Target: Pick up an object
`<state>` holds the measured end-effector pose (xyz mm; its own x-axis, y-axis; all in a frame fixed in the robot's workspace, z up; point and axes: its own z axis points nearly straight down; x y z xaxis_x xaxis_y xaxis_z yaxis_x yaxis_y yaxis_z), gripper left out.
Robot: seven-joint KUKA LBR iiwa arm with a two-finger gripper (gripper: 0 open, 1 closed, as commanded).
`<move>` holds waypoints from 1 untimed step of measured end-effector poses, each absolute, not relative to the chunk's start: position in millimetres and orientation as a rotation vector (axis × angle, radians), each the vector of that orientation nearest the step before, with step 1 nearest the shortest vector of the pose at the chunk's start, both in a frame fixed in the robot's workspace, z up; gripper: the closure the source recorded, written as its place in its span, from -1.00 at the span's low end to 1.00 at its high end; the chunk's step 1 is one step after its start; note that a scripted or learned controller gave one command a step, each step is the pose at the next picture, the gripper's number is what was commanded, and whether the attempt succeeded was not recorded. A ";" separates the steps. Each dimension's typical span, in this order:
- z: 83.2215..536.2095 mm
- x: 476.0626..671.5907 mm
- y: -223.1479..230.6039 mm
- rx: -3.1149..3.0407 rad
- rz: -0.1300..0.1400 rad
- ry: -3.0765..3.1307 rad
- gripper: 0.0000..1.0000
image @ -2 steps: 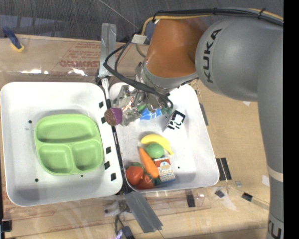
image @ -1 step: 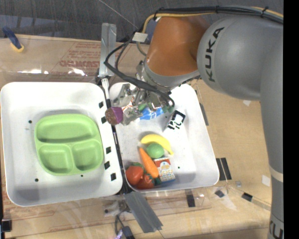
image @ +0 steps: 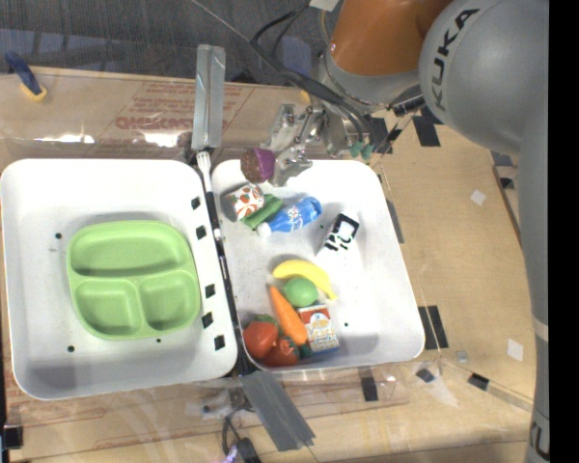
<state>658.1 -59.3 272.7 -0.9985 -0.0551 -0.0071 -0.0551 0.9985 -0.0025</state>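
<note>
Leftward, green tray, rightward, toy food

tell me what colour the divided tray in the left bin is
Light green: the divided tray shows plainly in the camera view, lying in the left bin.

In the left shallow white plastic bin I see a light green divided plastic tray. Both bins sit on a brown cardboard-covered tabletop with grey tape strips.
</note>
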 end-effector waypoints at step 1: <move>98.9 653.6 -117.3 -0.509 -0.003 3.113 1.00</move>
